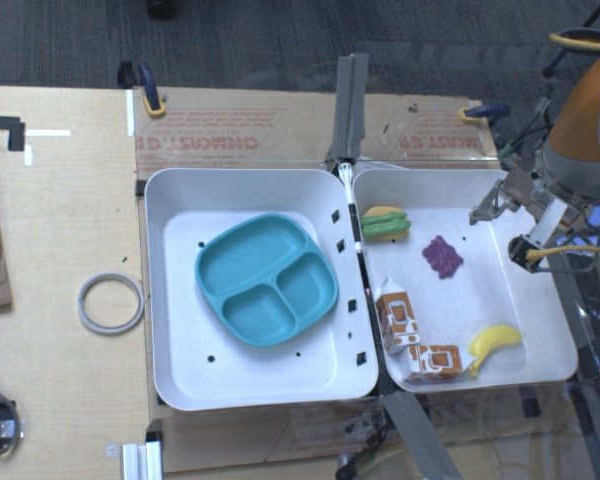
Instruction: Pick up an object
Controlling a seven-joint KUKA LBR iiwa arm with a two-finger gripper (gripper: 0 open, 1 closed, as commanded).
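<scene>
Camera view: gripper [487, 211] at right bin's [550, 313] far edge, can't tell its state. Nothing lifted yet; banana [494, 345], purple grapes [442, 256] lie untouched.

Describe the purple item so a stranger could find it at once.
Start at the right-hand white bin, the one without the blue tray. In its upper middle, on bare floor, lies the purple grape bunch, just right of and below the burger-like toy at the divider. It is the sole purple thing, small and knobbly, unlike the yellow banana and the orange-and-white carton nearer the front.
</scene>
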